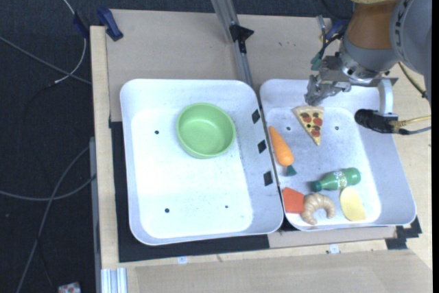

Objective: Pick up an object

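Along the lower edge of the right bin (403,194), a croissant (317,207), a red block (293,200), a yellow piece (352,204) and a green bottle (337,179) are clustered. Higher up, a carrot (280,146) is seen near the divider. Toward the upper right, a pizza slice (311,122) lies just below the gripper (319,94); whether the tool is clenched or released cannot be told. A flat slice could be missed or pushed aside, since little edge is offered for a pinch.
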Robot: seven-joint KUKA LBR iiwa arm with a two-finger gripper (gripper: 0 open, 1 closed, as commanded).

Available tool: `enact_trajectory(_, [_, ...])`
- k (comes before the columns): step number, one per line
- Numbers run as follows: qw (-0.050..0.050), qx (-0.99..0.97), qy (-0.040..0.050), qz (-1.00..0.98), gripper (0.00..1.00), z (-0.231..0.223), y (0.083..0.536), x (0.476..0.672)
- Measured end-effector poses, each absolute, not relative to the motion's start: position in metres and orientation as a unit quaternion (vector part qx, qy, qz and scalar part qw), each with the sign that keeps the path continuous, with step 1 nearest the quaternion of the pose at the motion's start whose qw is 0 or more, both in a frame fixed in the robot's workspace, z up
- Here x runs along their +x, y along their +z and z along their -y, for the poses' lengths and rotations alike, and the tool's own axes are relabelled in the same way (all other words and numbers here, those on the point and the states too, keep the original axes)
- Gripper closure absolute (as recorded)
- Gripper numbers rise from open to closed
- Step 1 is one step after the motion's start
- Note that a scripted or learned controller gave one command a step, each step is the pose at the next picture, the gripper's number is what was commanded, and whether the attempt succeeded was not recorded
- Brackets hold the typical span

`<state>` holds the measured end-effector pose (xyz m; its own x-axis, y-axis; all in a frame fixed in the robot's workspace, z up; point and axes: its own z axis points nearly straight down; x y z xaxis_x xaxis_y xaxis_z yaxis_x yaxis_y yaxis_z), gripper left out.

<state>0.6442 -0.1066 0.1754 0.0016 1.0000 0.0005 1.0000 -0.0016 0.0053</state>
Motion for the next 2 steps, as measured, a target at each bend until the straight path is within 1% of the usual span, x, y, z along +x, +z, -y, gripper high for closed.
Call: enact_trajectory(2, [0.001, 0.707, 0.0021, -0.708, 1.0, 0.111, 0.277, 0.645])
